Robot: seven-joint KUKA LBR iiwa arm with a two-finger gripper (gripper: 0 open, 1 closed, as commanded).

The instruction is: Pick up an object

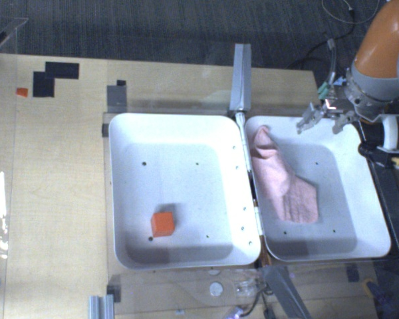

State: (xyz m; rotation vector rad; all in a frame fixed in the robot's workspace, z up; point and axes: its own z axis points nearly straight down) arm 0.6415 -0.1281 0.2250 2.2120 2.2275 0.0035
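A small orange block (163, 224) lies in the left bin (126, 178), near its front. A pink cloth (282, 178) lies stretched along the left side of the right bin (366, 198), from the back rim toward the middle. My gripper (324, 117) hangs over the back rim of the right bin, right of the cloth's top end and apart from it. Its fingers are spread with nothing between them.
A grey metal post (240, 78) stands behind the divider between the two bins. Black blocks (52, 77) and a small orange piece (22, 92) sit on the bench at the far left. Cables (339, 12) trail behind the arm.
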